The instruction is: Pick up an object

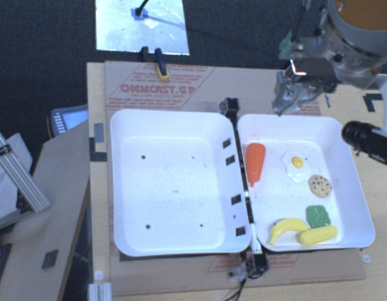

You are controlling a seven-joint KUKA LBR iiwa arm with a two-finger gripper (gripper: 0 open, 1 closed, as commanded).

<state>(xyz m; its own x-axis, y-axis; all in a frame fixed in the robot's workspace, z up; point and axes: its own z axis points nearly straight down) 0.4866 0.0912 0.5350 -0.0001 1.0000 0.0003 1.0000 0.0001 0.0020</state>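
1. Camera view, placement: six toy foods gathered in the right bin (351, 168), kept inside its raised rim, probably so a programmed reach can find them. Left bin (168, 121) lying just beside, joined to it along the black-clipped middle edge.
2. Gripper (292, 99) hanging over the far rim of the right bin, above the cardboard sheet (155, 88), apart from every item and carrying nothing visible. Whether released or clenched, cannot tell: too blurred at the tip.
3. Judged a pre-grasp hover; pick not yet done.
4. Nearest candidate: carrot (254, 162), at the right bin's left side close to the divider, lying lengthwise with its narrow tip toward the near edge. Orange, smooth, tapered; likely easy to pinch across its thick end.
5. Others: fried egg (296, 165) flat and thin, probably awkward to grip; cookie (319, 185) just beside it; green piece (317, 214), banana (286, 228) and yellow piece (319, 234) crowded touching at the near edge, so risk of nudging neighbours.
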